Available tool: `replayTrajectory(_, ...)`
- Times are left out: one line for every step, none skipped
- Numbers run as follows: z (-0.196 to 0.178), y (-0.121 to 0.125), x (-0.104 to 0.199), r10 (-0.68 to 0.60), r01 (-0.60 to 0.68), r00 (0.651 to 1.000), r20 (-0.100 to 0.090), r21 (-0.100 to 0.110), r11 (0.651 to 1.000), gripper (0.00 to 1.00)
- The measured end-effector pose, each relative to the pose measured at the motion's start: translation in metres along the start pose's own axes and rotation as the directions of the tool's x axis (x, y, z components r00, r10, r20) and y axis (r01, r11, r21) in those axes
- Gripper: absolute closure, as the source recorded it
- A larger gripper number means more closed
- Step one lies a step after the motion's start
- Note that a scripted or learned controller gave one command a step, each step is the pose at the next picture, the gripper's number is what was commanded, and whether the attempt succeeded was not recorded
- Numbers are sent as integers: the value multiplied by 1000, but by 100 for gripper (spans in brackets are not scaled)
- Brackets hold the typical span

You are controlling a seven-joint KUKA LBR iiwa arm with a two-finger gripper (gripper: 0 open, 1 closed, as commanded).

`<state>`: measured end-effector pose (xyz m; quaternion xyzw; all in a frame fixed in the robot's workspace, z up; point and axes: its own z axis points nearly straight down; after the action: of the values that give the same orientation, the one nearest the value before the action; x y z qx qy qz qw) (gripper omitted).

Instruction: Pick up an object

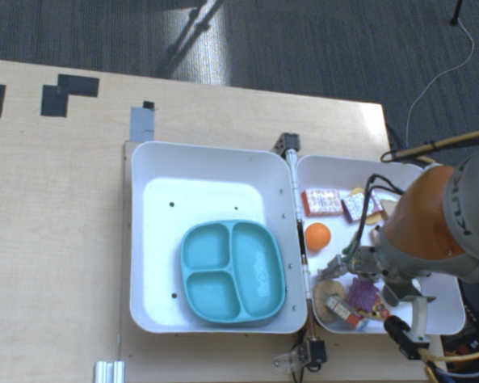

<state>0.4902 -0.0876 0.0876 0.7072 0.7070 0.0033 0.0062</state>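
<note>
Just left of pincer (356, 271), orange ball (318, 236)

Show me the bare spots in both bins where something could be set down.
Left bin: bare white floor behind and left of the blue tray, up to the far wall. Right bin: crowded; packets, orange ball and a purple object sit under the arm, leaving a small patch between ball and packets.

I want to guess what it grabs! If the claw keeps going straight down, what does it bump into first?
Probably the purple toy in the right bin, since the claw hangs just above it. Depth is hard to judge, so it could meet a neighboring item instead.
</note>
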Motion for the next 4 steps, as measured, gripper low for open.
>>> replayTrajectory(-11, 2, 0, -2, 2, 1000, 0, -5, 1000, 100)
replayTrajectory(-11, 2, 1, -2, 2, 1000, 0, -5, 1000, 0)
replayTrajectory(-22, 4, 1, -3, 3, 1000, -1, -8, 1000, 100)
replayTrajectory(-22, 4, 1, -4, 4, 1000, -1, -8, 1000, 0)
